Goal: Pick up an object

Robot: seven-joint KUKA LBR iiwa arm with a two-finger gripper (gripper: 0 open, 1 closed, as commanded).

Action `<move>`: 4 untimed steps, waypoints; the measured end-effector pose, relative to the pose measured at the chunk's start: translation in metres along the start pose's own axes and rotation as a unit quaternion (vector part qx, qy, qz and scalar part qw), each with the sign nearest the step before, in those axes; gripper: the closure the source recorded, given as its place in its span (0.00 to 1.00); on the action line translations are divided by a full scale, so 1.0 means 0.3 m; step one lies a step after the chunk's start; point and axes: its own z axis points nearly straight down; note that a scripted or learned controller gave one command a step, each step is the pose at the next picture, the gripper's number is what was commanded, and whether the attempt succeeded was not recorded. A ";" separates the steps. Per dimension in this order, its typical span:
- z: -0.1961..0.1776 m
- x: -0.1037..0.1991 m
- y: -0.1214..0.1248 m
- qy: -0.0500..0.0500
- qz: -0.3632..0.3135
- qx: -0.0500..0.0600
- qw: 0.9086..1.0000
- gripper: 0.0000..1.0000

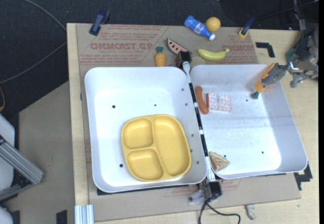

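Two white bins are being borne side by side by the bench, the left bin (96,91) filling the centre left of the frame and the right bin (283,137) the centre right. A yellow divided plate (155,146) is being held flat in the lower half of the left bin.

Several loose objects are being kept in the right bin. A reddish sausage (202,100) is being rested along the bin's left wall, and a clear packet with red print (219,102) is being kept just beside it to the right. A tan bread slice (218,160) is being wedged in the lower left corner. An orange object with a green tip (265,80) is being propped at a slant near the upper right corner.

The gripper (298,68) is being held at the right edge of the frame, over the upper right rim of the right bin and just right of the orange object. Whether it is open or closed cannot be told, as it is being shown too small and blurred.

Above the bins, a banana (212,54), a blue bottle (197,27), an orange ball (213,24) and a watermelon slice (174,45) are being left on the board.
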 end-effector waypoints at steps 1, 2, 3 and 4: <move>0.537 -0.038 0.219 0.006 -0.003 0.002 1.000 0.00; 0.534 0.106 0.123 0.001 -0.001 0.000 1.000 0.00; 0.499 0.105 0.125 0.000 -0.001 -0.001 1.000 1.00; 0.196 0.400 0.178 0.000 -0.001 -0.002 1.000 1.00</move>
